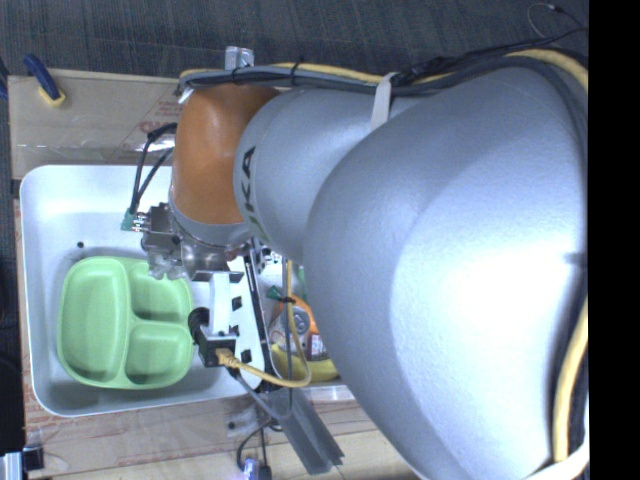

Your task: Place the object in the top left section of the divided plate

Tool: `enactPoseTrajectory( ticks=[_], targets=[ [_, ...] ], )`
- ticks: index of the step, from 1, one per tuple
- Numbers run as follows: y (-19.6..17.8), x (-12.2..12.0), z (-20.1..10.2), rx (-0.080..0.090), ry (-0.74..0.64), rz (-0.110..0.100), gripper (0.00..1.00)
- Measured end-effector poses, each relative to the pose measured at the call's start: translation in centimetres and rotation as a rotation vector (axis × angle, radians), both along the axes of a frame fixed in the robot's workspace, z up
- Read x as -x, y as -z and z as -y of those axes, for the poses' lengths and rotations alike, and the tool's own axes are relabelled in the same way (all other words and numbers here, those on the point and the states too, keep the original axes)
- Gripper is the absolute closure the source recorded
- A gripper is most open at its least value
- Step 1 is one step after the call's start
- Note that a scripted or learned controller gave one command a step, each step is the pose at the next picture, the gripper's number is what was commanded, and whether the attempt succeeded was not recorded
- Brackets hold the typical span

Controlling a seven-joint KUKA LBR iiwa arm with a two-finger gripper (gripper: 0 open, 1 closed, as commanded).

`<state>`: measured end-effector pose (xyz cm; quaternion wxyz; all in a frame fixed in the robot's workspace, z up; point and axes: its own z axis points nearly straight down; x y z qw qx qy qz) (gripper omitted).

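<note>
A light green divided plate (100, 323) lies in the left white bin (45, 203), with one long section on its left and two smaller ones on its right. My gripper (165, 253) hangs below the orange band (205, 158) of the arm, just over the plate's upper right corner. The wrist hardware hides what is under it. I see no object in any of the plate's visible sections. Orange and yellow packaged items (303, 336) show in the right bin, mostly covered by the arm.
The grey arm (430, 248) covers most of the right bin and the right half of the view. A yellow cable (270, 376) loops below the gripper mount. A small blue and yellow tool (42, 78) lies on the bench at the top left.
</note>
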<state>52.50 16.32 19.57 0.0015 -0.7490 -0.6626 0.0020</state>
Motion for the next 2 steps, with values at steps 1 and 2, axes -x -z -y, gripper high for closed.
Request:
enactPoseTrajectory(
  ticks=[1,2],
  targets=[
    [0.6,2.9,8.0,0.000,-0.163,-0.003,1.00],
    [1.4,5.0,6.1,-0.001,-0.259,-0.004,1.00]
  ],
)
